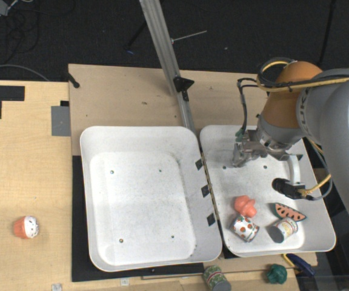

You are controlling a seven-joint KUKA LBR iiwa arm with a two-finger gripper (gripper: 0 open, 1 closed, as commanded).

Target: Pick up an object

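Observation:
My gripper (242, 156) hangs low over the back part of the right bin (320, 238), above bare white floor. Nothing shows under it or in it. Toward the front of that bin lie a salmon-pink toy (245, 205), a white cup with red spots (244, 228), a watermelon slice (289, 211) and a small tin lying on its side (283, 229). All of these sit nearer the front edge than the gripper, with a clear gap between it and the pink toy.
The left bin (89, 156) is next to it, joined by black clips. A slanted metal rail (165, 47) rises behind the bins. Outside them lie an orange-and-white ball (26, 227), a green lump (277, 274) and a tin (214, 277).

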